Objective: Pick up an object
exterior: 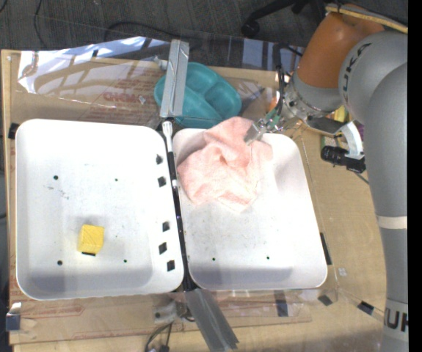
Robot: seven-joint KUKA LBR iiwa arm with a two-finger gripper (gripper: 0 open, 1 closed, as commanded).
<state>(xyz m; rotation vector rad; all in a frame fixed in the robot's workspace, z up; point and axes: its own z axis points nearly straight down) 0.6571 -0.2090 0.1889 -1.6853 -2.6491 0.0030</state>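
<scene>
A crumpled pink cloth (222, 169) lies in the back half of the right bin (269, 262). My gripper (257, 131) is at the cloth's back right corner, right against the fabric, with the grey arm and its orange band (328, 46) coming in from the upper right. A small yellow block (91, 239) rests near the front of the left bin (56, 160), far from the gripper.
A teal plastic piece (199, 95) sits behind the bins, just left of the gripper. A sheet of clear plastic (86, 68) lies along the bench's back left. A metal divider (172, 196) runs between the two bins.
</scene>
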